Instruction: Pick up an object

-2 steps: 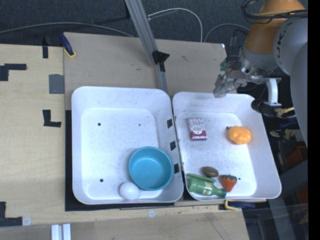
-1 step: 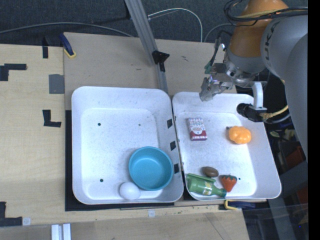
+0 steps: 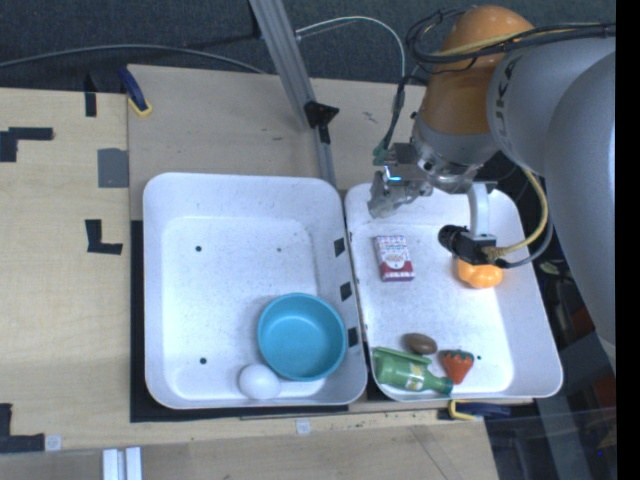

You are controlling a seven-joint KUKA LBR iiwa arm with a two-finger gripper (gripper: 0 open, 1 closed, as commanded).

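Observation:
My gripper (image 3: pixel 385 200) hangs over the far left corner of the right bin (image 3: pixel 530 358), below the orange band of the arm. Nothing shows between its fingers. A small red and white box (image 3: pixel 394 257) lies just in front of the gripper, apart from it. An orange fruit-like object (image 3: pixel 479 274) sits near the right wall. At the near edge lie a green bottle (image 3: pixel 408 371), a brown oval object (image 3: pixel 421 344) and a red strawberry-like toy (image 3: pixel 457 365).
The left bin (image 3: pixel 200 218) holds a blue bowl (image 3: pixel 300 335) and a white ball (image 3: pixel 259 380) near its front edge. A grey metal pole (image 3: pixel 290 58) slants down to the bins' shared far edge. Cables loop around the wrist.

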